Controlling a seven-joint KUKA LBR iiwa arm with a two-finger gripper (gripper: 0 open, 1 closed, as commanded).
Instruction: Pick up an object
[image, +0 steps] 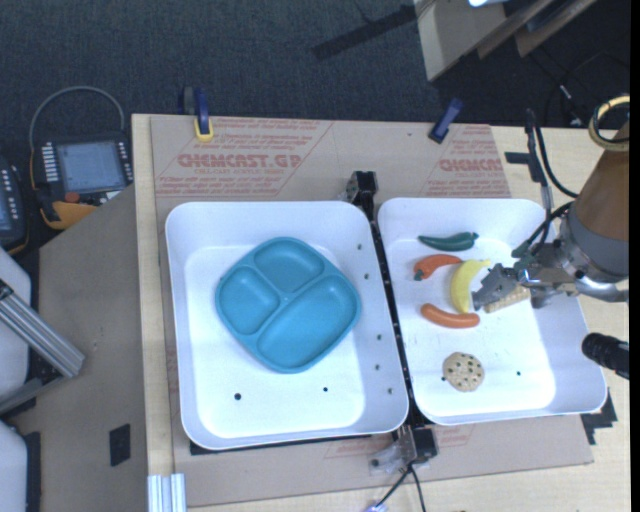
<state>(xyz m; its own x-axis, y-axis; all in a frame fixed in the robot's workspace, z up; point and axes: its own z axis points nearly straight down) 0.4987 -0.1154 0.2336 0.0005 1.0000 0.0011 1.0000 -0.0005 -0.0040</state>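
Cardboard (330, 155) reads "CHEMCAST"; tool (497, 291) beside banana (462, 282), its opening hard to tell.

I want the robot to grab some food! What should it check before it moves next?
1. End effector over the right bin: ok.
2. Banana close to the end effector: ok.
3. Anything held already: cannot tell.
4. Hot dog and orange pepper crowd the banana: not ok.
5. Cookie lying apart, easy to reach: ok.
6. Blue plate sits in the left bin, out of the way: ok.
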